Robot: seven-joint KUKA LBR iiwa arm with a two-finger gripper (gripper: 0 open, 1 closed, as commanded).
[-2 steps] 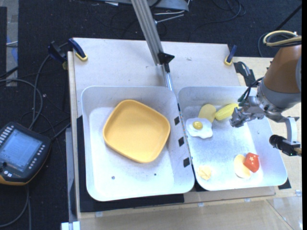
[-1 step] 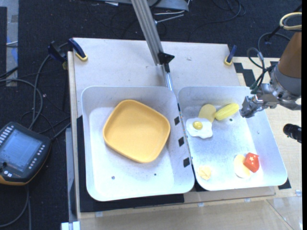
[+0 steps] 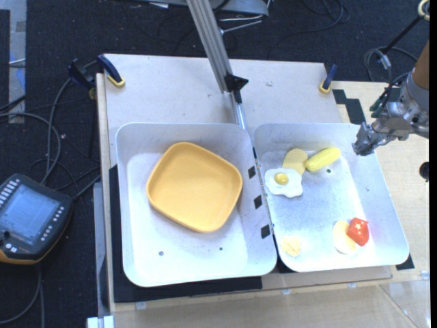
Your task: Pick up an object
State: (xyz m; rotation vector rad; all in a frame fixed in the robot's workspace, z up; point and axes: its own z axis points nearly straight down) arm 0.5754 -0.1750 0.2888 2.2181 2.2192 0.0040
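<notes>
The corn (image 3: pixel 322 159), just left of the tool (image 3: pixel 363 146) and slightly lower in the right bin (image 3: pixel 386 203), looks light, rigid, smooth plastic that could roll, so pinching across its narrow middle seems best.

Grey metallic arm (image 3: pixel 416 98), dark gripper (image 3: pixel 364 144), thin black cables
</notes>
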